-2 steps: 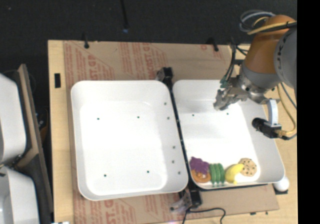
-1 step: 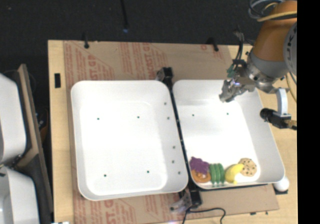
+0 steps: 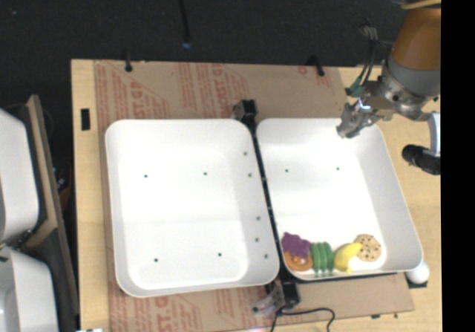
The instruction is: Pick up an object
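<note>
Gripper [image 3: 350,127] first: it hangs over the far rim of the right bin, near that bin's far right corner, and whether it is spread or pressed together cannot be told at this size; nothing shows between its tips.

Going from left to right, the left bin [image 3: 119,174] sits with its white floor bare. Just beside it, the two rims touching or nearly so, is the right bin [image 3: 397,189], and all the candidates for picking lie in a row against its near wall, well apart from the gripper. Leftmost is a purple piece [image 3: 295,246] resting on something orange; next comes a green ribbed piece [image 3: 322,255]; then a yellow rounded piece [image 3: 346,255]; and last a tan cookie [image 3: 367,248] speckled with dark chips, flat and round.

These look like small toy foods, so they are probably light, stiff plastic with a smooth, somewhat slippery skin, and not fragile. They are crowded, touching one another and the wall, which leaves little room for fingers. The cookie at the row's right end seems the easiest to take, pinched across its edges from above; the yellow piece may roll out of a pinch.
</note>
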`<state>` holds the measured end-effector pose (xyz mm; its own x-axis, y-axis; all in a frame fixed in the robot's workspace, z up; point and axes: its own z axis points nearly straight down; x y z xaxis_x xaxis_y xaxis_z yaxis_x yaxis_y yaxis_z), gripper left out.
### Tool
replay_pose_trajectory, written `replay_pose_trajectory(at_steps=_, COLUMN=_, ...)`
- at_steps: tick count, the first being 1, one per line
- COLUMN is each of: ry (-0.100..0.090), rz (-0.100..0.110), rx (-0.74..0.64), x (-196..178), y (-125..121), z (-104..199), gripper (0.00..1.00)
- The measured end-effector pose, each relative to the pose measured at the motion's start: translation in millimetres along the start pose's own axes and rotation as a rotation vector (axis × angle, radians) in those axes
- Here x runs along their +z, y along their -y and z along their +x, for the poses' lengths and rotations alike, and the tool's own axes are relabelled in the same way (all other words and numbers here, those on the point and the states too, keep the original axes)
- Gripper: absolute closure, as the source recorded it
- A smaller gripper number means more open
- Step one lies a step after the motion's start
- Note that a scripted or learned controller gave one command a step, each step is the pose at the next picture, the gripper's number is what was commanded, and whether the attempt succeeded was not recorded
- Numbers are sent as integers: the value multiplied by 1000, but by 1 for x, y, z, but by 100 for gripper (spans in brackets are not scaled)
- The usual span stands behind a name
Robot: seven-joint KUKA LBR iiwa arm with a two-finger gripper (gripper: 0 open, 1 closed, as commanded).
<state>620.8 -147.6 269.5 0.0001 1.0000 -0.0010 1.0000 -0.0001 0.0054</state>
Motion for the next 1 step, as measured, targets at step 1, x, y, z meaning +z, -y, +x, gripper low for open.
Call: replay_pose_trajectory(at_steps=1, ry=-2, rz=5, rx=-3, x=11, y=24, z=54, gripper=100)
